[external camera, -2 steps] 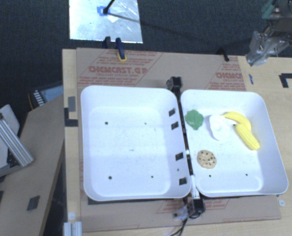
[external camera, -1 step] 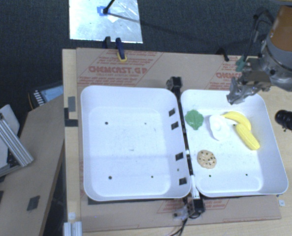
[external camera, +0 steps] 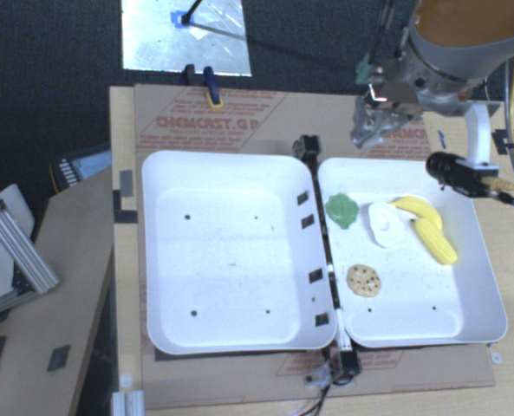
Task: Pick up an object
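- Cardboard-topped bench [external camera: 239,115], two white bins.
- Banana [external camera: 427,227], cookie [external camera: 363,280], green piece [external camera: 341,210] in right bin [external camera: 465,319], below gripper [external camera: 374,133].
- Finger spread: cannot tell.
- Cardboard print: "CHEMCAST GP".

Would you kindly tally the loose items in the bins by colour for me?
Green: 1, the leafy piece
White: 1, the egg-like piece
Yellow: 1, the banana
Tan: 1, the cookie
Total: 4, all in the right bin
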`<act>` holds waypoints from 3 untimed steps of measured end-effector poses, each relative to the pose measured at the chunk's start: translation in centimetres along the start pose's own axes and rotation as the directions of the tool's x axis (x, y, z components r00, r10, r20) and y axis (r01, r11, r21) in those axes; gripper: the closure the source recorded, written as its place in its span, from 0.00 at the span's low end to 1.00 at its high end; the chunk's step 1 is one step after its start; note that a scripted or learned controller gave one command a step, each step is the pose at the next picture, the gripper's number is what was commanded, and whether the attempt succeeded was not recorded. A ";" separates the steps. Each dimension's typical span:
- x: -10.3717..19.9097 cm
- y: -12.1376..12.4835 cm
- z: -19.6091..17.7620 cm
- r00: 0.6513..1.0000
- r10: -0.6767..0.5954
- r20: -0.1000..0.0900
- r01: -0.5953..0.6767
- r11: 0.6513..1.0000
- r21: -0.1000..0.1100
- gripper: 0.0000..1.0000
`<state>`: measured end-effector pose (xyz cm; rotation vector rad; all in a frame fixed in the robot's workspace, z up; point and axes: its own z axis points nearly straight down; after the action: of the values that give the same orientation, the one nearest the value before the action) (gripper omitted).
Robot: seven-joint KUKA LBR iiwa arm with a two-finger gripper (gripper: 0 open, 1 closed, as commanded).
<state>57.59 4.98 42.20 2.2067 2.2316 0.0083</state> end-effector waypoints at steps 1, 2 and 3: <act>-2.9 -1.6 8.5 1.000 0.013 0.003 -0.013 1.000 0.013 1.00; 5.9 -3.1 9.6 1.000 -0.001 -0.002 0.001 1.000 0.006 1.00; -4.0 -9.1 5.6 1.000 0.020 0.003 -0.020 1.000 0.000 1.00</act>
<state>48.54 0.93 36.54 2.2269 2.2084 0.0044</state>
